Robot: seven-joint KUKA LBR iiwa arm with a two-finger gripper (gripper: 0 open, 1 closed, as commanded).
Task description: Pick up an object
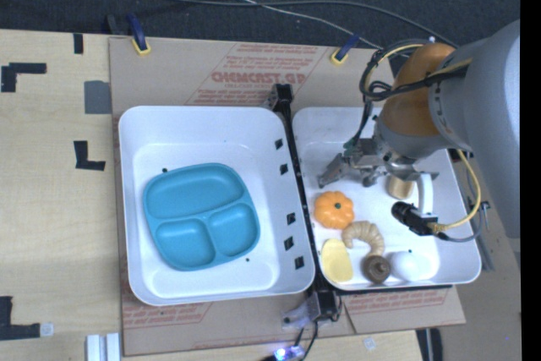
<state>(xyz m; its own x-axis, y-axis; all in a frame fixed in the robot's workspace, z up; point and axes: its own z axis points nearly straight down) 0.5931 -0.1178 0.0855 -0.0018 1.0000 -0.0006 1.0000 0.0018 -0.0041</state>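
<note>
Pumpkin [333,209], small, orange and ribbed, sits near the left wall of the right bin [314,128], about midway along it. It looks a light, hard toy, rounded and likely slippery, so a pinch across its widest part seems safest. Just beyond it lie a croissant [363,234], a yellow piece [336,260] and a brown ball [377,268]. The gripper [338,173] hovers just above the pumpkin, fingers spread and holding nothing.

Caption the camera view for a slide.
KUKA arm's gripper poised above a toy pumpkin in the right bin; blue divided plate in the left.
</note>
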